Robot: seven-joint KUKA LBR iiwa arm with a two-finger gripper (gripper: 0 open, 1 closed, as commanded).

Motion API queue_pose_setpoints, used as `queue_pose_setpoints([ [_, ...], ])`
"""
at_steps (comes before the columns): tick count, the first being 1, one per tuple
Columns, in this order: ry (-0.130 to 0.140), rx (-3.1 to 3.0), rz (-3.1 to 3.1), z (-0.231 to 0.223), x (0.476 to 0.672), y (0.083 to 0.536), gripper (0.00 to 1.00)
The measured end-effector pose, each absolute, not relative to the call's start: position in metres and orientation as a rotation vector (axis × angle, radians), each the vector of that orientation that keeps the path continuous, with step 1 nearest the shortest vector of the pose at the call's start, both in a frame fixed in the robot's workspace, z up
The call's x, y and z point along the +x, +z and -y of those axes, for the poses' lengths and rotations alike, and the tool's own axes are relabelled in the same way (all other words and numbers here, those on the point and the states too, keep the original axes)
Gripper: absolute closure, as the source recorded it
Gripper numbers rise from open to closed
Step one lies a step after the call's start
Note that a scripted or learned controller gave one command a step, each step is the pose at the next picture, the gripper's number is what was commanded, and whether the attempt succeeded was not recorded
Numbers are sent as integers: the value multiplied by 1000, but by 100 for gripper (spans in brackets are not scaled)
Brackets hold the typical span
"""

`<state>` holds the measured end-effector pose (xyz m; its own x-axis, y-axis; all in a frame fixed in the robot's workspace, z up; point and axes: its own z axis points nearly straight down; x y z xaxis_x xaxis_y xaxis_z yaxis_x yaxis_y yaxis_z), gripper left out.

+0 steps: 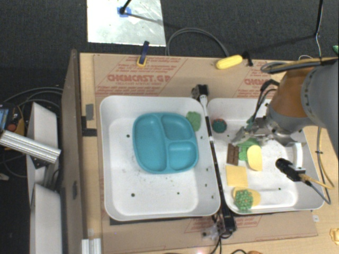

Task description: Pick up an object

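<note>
I can't make out the gripper's (248, 134) fingers; the arm (312, 91) runs off the frame's right edge.

**Plastics, card and foil around the two bins**

The two shallow white bins (114, 157) look like smooth, faintly glossy moulded plastic. Inside the left bin, the blue divided plate (164, 143) is smooth matt plastic. Beneath the bins, the brown printed sheet (159, 75) looks like dull, rough cardboard. Beyond that sheet, the square silver panel (126, 16) shines like crinkled foil on dark, coarse carpet (37, 30). Right of the bins, the grey arm (320, 97) looks satin-smooth.
</note>
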<state>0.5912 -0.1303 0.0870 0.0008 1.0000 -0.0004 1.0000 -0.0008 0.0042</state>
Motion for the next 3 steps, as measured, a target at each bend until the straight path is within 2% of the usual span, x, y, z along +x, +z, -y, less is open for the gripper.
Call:
queue_pose_setpoints([
  [1,11,2209,-2219,130,595,99,100],
  [2,8,2211,-2220,130,595,98,0],
  [3,7,2209,-2221,160,666,86,0],
])
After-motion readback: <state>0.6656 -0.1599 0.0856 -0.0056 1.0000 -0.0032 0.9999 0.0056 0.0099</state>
